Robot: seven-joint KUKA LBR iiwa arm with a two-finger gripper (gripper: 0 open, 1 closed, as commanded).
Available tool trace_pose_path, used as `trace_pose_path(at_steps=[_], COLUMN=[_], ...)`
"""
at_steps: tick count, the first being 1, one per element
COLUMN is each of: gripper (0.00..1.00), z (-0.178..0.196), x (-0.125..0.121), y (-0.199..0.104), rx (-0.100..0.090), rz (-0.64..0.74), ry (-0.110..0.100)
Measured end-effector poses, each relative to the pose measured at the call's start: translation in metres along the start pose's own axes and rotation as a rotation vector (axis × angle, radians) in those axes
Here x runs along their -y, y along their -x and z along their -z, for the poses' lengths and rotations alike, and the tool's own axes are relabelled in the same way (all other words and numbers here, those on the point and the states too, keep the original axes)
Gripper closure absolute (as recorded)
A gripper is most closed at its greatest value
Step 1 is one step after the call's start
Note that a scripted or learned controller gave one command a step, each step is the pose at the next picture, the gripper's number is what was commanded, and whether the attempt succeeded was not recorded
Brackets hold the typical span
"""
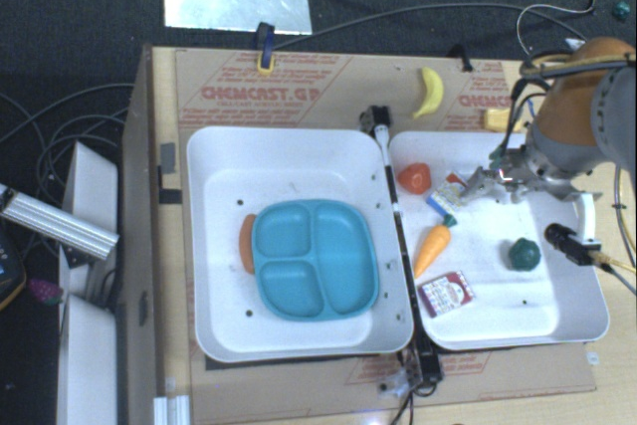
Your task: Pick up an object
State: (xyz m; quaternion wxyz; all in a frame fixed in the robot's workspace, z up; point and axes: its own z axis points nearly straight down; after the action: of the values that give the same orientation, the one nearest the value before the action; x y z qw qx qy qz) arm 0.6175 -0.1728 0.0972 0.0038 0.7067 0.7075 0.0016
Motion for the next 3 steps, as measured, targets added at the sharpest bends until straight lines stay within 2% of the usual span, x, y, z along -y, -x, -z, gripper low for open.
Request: trace_pose_path(at_steps=[1,2,3], gripper=[0.0,0.0,0.0], z=[-0.012,-0.012,0.128], x=[0.054,0.121,0.076], y=[0.035,0.028,0.034], rx=[-0.001,-0.003,-0.001], rz=[-0.001,-0.001,0.002], ry=[-0.006,-0.007,-0.002])
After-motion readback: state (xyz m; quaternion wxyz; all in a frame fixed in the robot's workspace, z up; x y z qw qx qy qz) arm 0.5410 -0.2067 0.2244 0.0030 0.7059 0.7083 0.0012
